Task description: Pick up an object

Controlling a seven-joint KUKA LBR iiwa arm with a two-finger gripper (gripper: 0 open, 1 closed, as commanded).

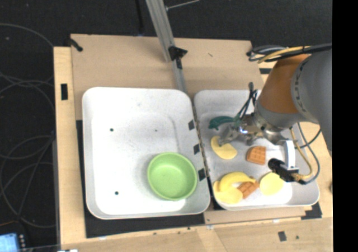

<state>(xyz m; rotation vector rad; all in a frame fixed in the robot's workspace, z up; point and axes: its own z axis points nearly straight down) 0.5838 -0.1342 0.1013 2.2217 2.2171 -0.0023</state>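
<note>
Yellow disc [225,150] lies in the right bin [302,197], touching the end effector [228,138] lowered over it; whether the end effector is grasping it cannot be told.

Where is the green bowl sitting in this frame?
The green bowl sits in the left bin, at its near right corner, beside the divider that borders the right bin.

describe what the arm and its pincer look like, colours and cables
The arm is bulky and rounded, grey on its upper body with a broad orange band above the wrist. Below that sits a darker metallic wrist section. Thin dark cables loop around the wrist and trail along the arm's lower side. The pincer is small, of grey metal, far slimmer than the arm.
</note>
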